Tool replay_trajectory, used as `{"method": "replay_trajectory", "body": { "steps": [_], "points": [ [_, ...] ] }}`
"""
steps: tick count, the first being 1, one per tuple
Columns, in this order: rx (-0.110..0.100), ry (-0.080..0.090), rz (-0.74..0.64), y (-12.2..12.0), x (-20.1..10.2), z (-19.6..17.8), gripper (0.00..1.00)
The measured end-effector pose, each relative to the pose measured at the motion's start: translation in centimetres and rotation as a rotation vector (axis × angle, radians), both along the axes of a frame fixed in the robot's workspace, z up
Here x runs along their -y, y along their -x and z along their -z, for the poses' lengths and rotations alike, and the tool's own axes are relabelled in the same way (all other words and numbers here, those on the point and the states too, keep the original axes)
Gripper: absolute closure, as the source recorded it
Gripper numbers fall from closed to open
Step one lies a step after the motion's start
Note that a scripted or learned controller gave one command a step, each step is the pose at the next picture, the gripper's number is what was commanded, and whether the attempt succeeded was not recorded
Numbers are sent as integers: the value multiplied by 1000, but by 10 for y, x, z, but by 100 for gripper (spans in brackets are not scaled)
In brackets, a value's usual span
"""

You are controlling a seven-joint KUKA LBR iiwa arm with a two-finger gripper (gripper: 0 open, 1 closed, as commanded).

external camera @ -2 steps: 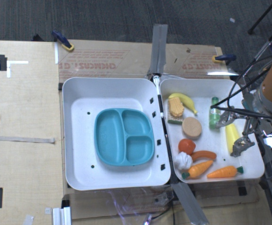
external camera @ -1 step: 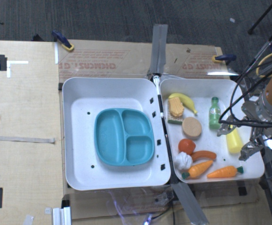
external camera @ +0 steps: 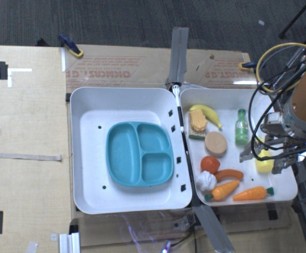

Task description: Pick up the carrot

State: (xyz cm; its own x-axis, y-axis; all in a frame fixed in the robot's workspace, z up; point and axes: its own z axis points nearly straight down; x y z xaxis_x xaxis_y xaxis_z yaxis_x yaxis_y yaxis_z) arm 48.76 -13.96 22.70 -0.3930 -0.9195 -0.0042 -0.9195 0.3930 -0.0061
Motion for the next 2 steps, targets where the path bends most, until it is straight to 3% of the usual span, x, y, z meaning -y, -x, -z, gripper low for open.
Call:
{"method": "replay_trajectory", "body": {
  "steps": [1, 2],
  "points": [
    [-6, 0, -317, 9, -15, 85, 0],
    [8, 15, -430, 4, 20, 127, 0]
  ]
}}
